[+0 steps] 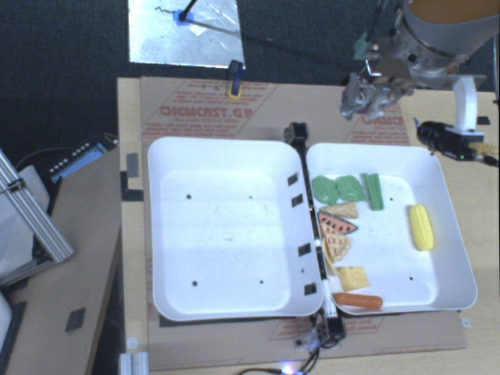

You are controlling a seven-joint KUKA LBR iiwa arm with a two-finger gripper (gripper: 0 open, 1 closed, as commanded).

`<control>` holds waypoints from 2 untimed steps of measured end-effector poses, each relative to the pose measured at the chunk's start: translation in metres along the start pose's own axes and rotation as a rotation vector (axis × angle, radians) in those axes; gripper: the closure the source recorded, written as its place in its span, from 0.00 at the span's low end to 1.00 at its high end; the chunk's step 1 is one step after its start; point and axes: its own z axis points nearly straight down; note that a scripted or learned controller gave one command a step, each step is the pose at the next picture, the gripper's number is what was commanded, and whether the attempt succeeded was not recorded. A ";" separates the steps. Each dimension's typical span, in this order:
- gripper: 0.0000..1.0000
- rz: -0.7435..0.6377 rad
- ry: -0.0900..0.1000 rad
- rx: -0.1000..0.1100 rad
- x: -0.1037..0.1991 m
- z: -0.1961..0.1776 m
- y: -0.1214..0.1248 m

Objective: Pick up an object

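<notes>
The arm (445, 22) reaches in from the upper right, orange band above a grey wrist. Its gripper (367, 100) hangs low, pointing down and left.

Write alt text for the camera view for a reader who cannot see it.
A grey robot arm's gripper hangs above the bench beyond the far edge of the right bin, holding nothing visible. That bin holds toy food: green pieces, a yellow corn cob, a watermelon slice, a cheese block and a carrot. The left bin sits beside it.
</notes>
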 end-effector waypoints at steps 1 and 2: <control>1.00 -0.001 0.000 -0.008 -0.014 -0.106 0.004; 1.00 0.015 -0.006 0.008 -0.203 -0.082 0.055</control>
